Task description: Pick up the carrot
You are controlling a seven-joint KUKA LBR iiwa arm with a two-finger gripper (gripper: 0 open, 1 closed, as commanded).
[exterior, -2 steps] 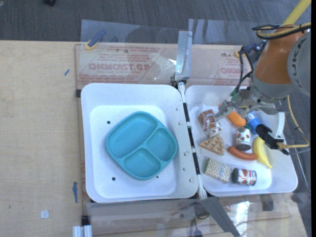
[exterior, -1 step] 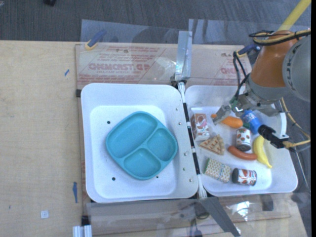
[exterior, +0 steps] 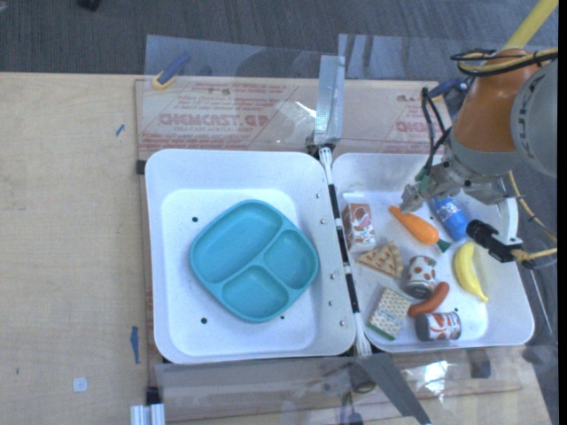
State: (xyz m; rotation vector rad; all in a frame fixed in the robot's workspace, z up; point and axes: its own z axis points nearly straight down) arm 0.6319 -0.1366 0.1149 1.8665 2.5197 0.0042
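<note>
The wooden desk (exterior: 62,237) carries two white bins side by side. The left bin (exterior: 168,237) holds a blue divided plate (exterior: 253,260). The right bin (exterior: 509,321) holds the food items, and the grey arm (exterior: 496,104) (orange band above its wrist) reaches over it. The claw (exterior: 423,189) hangs just above the carrot's upper end; whether it is open or closed, I cannot tell. The carrot (exterior: 416,225) lies slanted near the bin's middle, beside a blue bottle (exterior: 450,216), with a banana (exterior: 468,271) to its lower right.
</note>
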